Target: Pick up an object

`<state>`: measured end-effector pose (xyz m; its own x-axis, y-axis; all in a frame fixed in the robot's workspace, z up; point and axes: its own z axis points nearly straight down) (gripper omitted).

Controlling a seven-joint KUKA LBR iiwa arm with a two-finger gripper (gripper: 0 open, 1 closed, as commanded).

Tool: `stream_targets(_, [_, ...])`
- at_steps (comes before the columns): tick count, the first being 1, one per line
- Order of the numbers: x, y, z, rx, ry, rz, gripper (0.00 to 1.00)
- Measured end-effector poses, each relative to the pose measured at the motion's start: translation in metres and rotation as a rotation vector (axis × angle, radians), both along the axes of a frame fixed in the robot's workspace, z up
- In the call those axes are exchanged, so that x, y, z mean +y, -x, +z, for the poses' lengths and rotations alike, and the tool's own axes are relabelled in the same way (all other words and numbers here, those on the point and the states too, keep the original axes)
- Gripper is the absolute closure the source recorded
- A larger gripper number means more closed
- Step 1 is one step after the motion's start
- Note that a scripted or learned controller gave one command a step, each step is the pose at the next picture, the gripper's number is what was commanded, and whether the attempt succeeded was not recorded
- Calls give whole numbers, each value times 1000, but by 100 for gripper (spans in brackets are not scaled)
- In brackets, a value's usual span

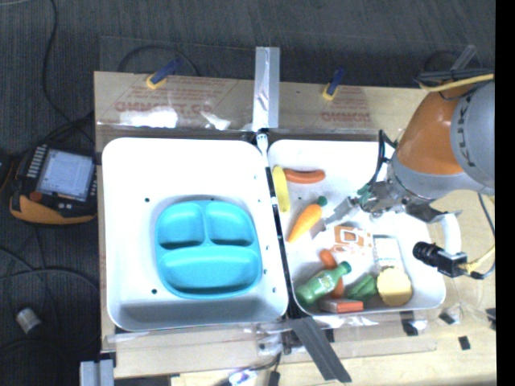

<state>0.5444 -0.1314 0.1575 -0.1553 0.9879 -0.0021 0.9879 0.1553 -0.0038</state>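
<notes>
We are looking first at the near end of the right bin (434,296), where a green bottle (320,282), a yellow block (393,286) and a small white carton (386,254) are crowding together. The claw (344,208) is hovering just past them with its fingers spread apart, gripping nothing, and a toy carrot (301,221) is lying at its nine o'clock. We are judging this the approach; next it needs to descend and close. Farther left, a blue divided tray (209,246) is sitting in the left bin (129,167), on a wooden surface (386,103) above dark carpet (241,6).

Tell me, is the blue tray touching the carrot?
Apart. The camera view shows the blue tray in the left bin, the carrot in the right bin, the bin walls between them.
</notes>
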Motion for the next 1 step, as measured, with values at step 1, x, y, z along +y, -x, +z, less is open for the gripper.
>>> stream_targets(1, [32,-30,-68,-16,-7,-177,0])
